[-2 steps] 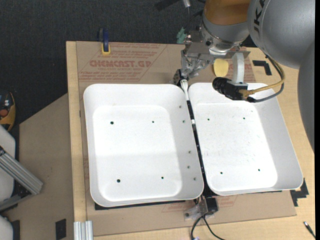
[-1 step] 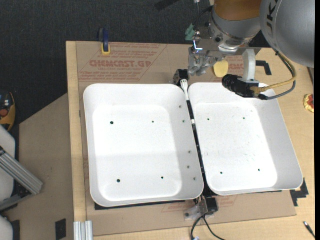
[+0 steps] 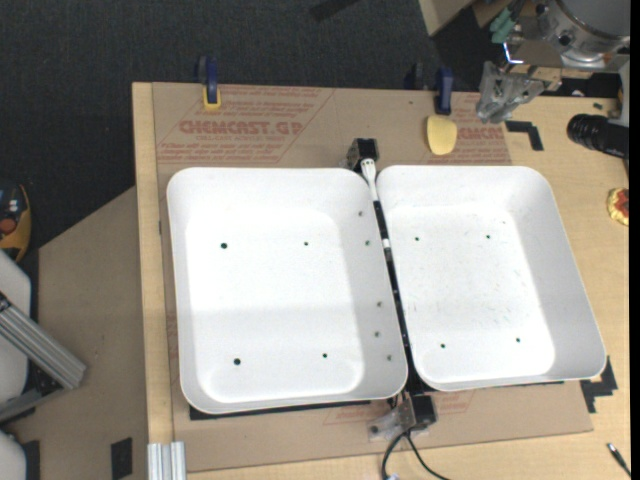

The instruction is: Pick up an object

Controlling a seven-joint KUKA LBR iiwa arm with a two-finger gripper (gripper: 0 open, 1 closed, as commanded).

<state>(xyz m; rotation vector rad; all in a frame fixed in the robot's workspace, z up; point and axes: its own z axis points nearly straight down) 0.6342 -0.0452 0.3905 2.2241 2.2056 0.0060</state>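
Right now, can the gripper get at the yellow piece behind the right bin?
Probably yes. The yellow piece lies on the open board outside the right bin, nothing on it, and the gripper hangs close to its right; a blue clamp beside it could crowd the approach.

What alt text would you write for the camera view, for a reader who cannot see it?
Two shallow white plastic bins sit side by side on a brown cardboard-covered bench. A small pale yellow rounded object lies on the bench behind the right-hand bin, with the grey arm's metal gripper just beside it.

Gripper (image 3: 503,98) high over the far right bench edge, yellow object (image 3: 441,134) just left, beyond the right bin (image 3: 560,258).
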